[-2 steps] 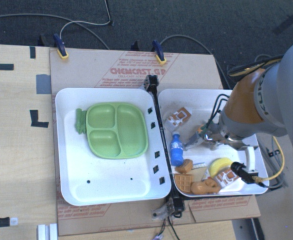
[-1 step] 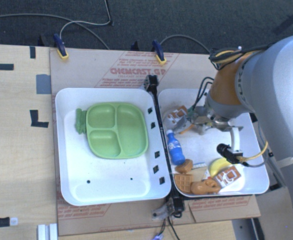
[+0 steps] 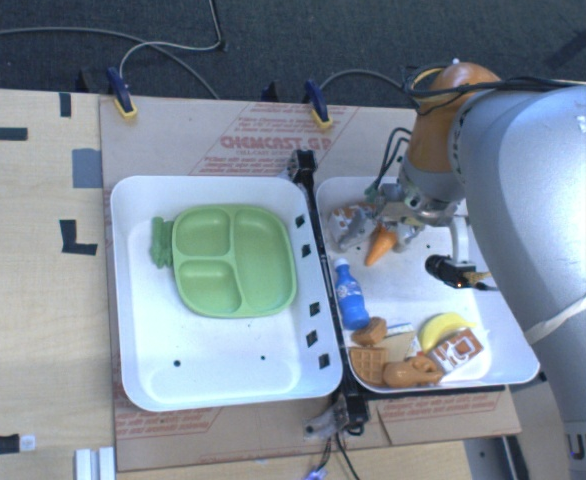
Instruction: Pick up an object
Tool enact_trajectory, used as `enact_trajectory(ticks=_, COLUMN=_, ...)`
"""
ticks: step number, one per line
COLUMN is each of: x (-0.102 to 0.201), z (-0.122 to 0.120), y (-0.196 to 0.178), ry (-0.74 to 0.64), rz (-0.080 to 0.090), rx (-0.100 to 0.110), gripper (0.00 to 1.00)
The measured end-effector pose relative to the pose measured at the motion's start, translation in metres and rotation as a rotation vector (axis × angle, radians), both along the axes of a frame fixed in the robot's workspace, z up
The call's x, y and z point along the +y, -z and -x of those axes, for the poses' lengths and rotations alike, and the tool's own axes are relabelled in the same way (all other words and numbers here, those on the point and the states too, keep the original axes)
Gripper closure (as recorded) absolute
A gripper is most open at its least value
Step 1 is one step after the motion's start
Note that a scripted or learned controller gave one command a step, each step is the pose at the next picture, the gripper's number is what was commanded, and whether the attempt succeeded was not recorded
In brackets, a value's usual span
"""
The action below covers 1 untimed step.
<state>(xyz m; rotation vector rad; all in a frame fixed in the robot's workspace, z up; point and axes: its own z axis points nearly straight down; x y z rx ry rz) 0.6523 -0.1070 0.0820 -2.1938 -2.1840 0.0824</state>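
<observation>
Gripper [image 3: 385, 230] sits low in the far part of the right bin [image 3: 493, 313], over an orange carrot [image 3: 378, 247]; I cannot tell its state. Nearer lie a blue bottle [image 3: 350, 295], banana [image 3: 443, 327] and waffle [image 3: 367, 364]. Green plate [image 3: 235, 261] fills the left bin [image 3: 138, 298]

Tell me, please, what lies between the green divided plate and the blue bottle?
In the camera view, the adjoining bin walls with their black clips lie between the green divided plate and the blue bottle.

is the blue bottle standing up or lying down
Lying down: the blue bottle shows its full length flat on the right bin floor.
</observation>
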Motion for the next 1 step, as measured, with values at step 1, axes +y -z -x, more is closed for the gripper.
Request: enact_trajectory(ticks=1, x=-0.0006, z=0.0018, y=-0.0083, ry=0.001, rz=0.003, rx=0.008, gripper=1.00)
